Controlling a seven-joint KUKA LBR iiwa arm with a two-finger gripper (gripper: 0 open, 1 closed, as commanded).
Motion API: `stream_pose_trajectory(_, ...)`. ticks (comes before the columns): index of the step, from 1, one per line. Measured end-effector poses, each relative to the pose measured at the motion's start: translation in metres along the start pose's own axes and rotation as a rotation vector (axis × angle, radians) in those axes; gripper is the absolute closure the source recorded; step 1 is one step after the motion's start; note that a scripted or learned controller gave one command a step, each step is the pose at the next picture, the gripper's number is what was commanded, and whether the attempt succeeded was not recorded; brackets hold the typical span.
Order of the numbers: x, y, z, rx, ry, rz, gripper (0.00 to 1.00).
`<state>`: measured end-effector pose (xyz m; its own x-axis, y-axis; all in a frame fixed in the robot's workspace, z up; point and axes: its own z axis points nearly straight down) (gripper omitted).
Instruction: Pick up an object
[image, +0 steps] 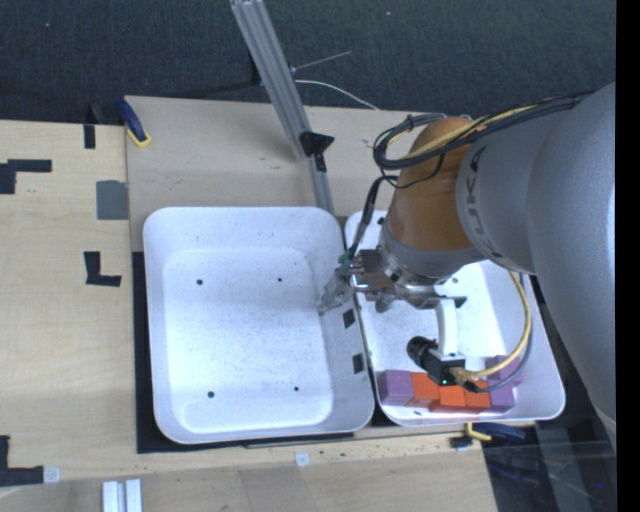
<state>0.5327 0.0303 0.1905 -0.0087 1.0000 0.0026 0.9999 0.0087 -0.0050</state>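
Bins stand two in number, white and shallow, side by side on the bench (60, 300): a left bin (170, 300) and a right bin (545, 395). Blocks in plain sight count two, both in the right bin against its near wall: one purple block (403, 385) and one orange block (458, 399), touching each other, the orange one to the right. A further purple patch (506, 394) shows just past the orange block; whether it is a third piece or part of the first cannot be told. Blue clips count two, one (136, 124) at the board's far left corner and one (497, 432) at the near edge below the right bin. One grey rail (283, 88) slants down from the top toward the bins.

One arm (560, 180) comes in from the right and covers much of the right bin, its orange band (430, 190) above the far half of that bin. The wrist points down and leftward, putting the gripper (340, 292) low at the shared wall between the bins, well apart from the blocks. Whether the gripper is apart or closed cannot be told, and nothing is seen held in it.
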Motion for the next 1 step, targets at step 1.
stream_pose_trajectory(1,0.0636,-0.0251,-0.0007,0.0,0.0,0.001,0.0)
